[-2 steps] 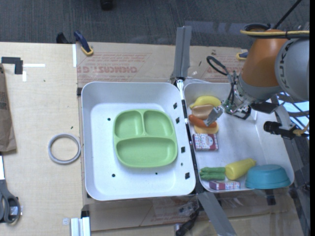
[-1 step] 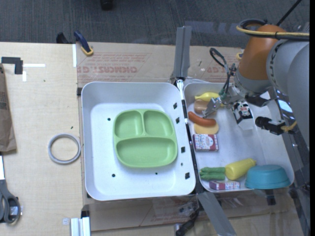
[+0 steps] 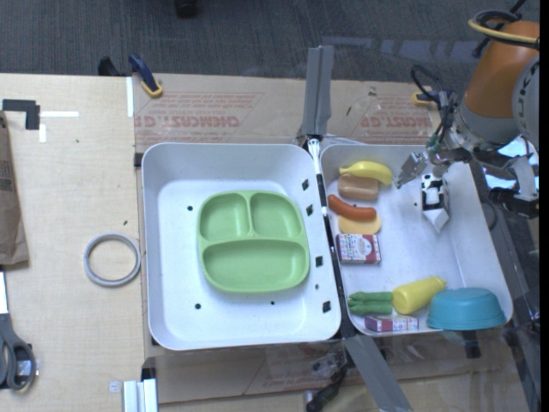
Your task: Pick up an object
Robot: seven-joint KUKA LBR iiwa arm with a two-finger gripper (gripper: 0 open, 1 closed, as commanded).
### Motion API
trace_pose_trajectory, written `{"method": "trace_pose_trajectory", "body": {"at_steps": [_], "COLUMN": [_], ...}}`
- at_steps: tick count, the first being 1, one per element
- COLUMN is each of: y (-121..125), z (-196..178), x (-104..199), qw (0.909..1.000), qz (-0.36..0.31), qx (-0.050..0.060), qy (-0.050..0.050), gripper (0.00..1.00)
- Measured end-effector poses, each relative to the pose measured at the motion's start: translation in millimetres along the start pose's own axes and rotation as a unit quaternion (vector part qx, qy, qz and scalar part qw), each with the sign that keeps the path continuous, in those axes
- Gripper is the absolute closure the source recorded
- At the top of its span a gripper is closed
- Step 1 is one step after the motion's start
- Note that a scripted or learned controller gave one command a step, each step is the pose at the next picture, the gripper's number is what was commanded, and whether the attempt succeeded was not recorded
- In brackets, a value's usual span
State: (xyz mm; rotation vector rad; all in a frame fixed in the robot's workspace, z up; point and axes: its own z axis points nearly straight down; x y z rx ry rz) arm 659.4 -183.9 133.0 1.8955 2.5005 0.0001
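Toy foods lie scattered in the right bin (image 3: 480, 230), all apart from the jaws, which hang over the bin's far right part; whether the gripper (image 3: 426, 181) is open or shut I cannot tell, and nothing shows between its parts. Nearest to it, to its left, lies a smooth yellow banana (image 3: 367, 171), curved, resting against a tan bun (image 3: 358, 189). Just below these sit a glossy red sausage (image 3: 352, 208) and a small red-and-white carton (image 3: 358, 248). Along the near edge lie a knobbly green vegetable (image 3: 370, 301), a rounded yellow plastic bottle (image 3: 418, 295), another small printed box (image 3: 391, 323) and a matte blue bowl (image 3: 465, 308), turned upside down. The left bin (image 3: 167, 230) holds a green three-section plate (image 3: 253, 241). On the wooden surface (image 3: 69, 196) to the left rests a pale ring (image 3: 112, 258).
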Motion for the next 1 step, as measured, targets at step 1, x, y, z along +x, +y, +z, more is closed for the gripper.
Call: {"method": "trace_pose_trajectory", "body": {"at_steps": [1], "y": [16.3], "z": [20.7], "x": [58.6], "qw": [0.9972], "qz": [-0.075], "qx": [0.001], "qy": [0.001], "gripper": [0.00]}}
